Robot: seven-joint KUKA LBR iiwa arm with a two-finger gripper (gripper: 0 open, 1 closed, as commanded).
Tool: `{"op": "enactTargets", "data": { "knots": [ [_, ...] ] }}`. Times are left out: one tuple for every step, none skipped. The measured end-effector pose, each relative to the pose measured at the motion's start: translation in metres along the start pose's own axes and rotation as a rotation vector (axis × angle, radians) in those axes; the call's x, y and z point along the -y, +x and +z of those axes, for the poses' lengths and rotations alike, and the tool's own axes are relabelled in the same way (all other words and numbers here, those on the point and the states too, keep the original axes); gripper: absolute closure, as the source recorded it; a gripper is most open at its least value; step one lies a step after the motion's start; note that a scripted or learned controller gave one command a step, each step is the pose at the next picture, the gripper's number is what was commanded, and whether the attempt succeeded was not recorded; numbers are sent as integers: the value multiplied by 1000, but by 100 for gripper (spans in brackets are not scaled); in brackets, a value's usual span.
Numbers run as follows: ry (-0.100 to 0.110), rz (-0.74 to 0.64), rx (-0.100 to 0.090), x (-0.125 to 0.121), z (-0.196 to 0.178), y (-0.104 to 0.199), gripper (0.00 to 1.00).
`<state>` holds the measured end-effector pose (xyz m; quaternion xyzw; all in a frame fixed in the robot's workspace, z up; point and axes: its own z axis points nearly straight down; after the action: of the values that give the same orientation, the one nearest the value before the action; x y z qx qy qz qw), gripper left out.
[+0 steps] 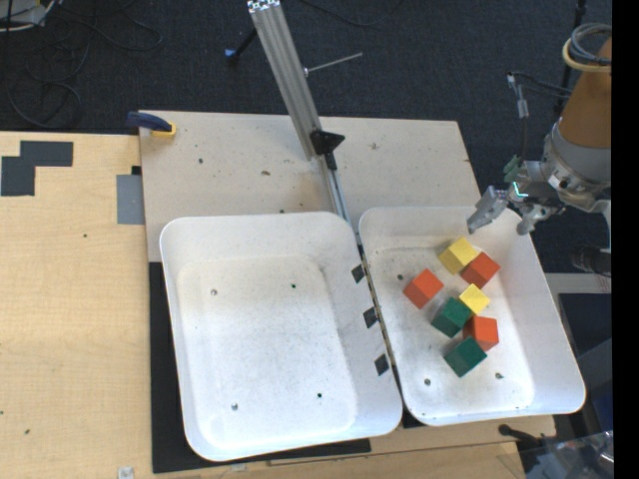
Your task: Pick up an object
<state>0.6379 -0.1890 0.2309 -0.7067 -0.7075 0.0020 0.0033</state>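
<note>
The left bin [260, 337], at the lower middle of the camera view, lies nearest the lens, with the right bin [539, 367] touching it along a shared edge. All the task's objects are gathered in the right bin. A dark green cube [464, 355] sits lowest; an orange cube [485, 331] touches it at about one o'clock, a second green cube [451, 316] lies at about eleven o'clock from it, and a small yellow cube [474, 298] sits between the orange cube and that second green one. A separate orange-red cube [423, 288] stands apart at ten o'clock from the cluster. A larger yellow cube [459, 255] and a red cube [481, 269] touch each other at the twelve o'clock end.

The gripper [507, 213] is held above the bin's far rim, at about one o'clock from the yellow and red pair, with its two fingers spread apart and nothing between them.

Several failures are judged possible. Because the cubes are packed against one another, a finger may be brought down onto a neighbour's top instead of into a gap, so that the target is merely pushed aside. Two touching cubes could be pinched together and one dropped on lifting. Near the rim, a finger may be caught on the bin wall. The isolated orange-red cube is judged the safest target.
</note>
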Motion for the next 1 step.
{"op": "enactTargets", "data": {
  "knots": [
    [-4,-4,2,-1,-3,0,0]
  ]
}}
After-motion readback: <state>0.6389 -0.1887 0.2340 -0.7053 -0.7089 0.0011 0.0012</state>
